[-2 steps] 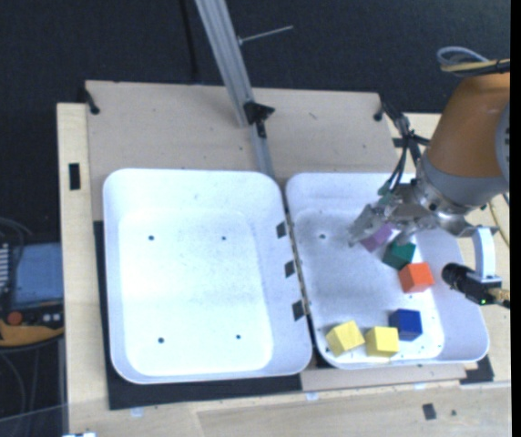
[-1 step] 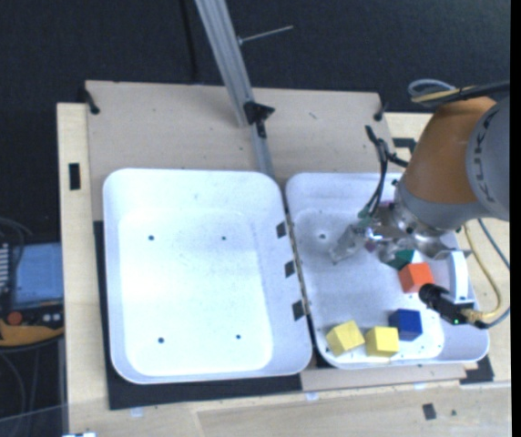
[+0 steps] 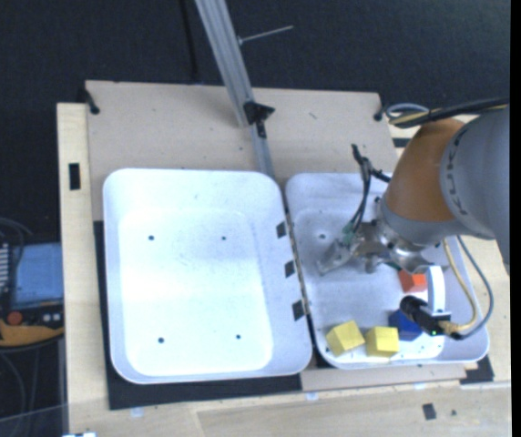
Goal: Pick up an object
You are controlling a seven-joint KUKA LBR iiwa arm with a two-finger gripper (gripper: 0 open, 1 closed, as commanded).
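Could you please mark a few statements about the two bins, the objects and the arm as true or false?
1. The two yellow blocks lie in the right bin. True.
2. The yellow blocks sit at the far edge of their bin. False: they lie along its near edge.
3. The arm's gripper is over the right bin. True.
4. A blue object lies in the left bin. False: it lies in the right bin, just right of the yellow blocks.
5. An orange object lies in the right bin, close under the arm's wrist. True.
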